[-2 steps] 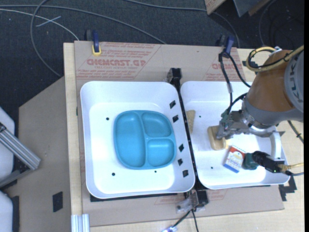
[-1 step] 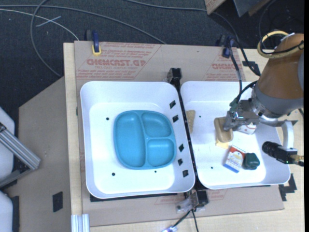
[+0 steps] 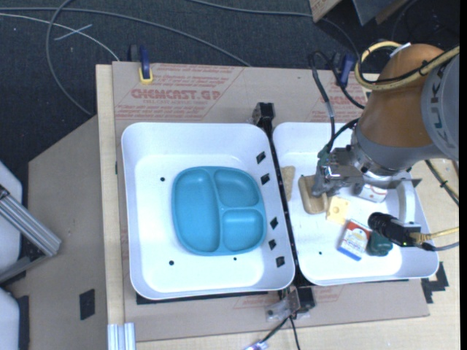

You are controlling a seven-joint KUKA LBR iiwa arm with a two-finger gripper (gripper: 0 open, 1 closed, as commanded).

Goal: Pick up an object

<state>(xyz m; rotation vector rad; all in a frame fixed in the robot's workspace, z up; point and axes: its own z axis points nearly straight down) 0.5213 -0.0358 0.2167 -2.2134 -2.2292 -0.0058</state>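
Note:
My gripper hangs low over the left part of the right bin, below the grey and orange arm that comes in from the right. Directly under it lies a tan block; I cannot see whether the gripper touches it. A pale yellow piece lies just right of the block. A small red, white and blue box and a dark green object rest nearer the bin's front right. A thin tan piece lies by the bin's left wall.
The left bin holds a blue divided plate. A black divider with clips runs between the two bins. Cables loop over the dark floor beyond the bench's cardboard top.

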